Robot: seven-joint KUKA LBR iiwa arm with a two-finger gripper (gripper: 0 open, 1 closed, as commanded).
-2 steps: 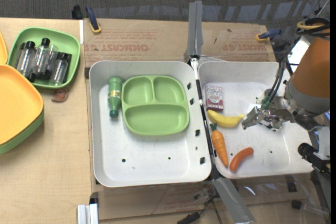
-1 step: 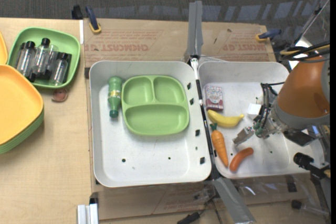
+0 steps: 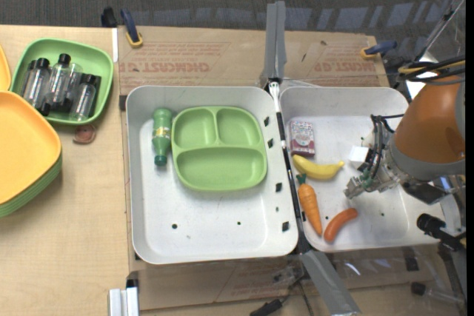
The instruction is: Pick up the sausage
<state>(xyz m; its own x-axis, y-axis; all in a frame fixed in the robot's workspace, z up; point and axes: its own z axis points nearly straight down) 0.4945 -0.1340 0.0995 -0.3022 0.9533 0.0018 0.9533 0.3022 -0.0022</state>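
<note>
Sausage lay in right bin, front, beside carrot | gripper hovered just above-right of it, gripping nothing; finger spread unclear | banana behind carrot

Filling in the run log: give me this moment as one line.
phase: approach | gripper: right bin, just above sausage | sausage: on bin floor, ungrasped, beside carrot | banana: untouched
</note>
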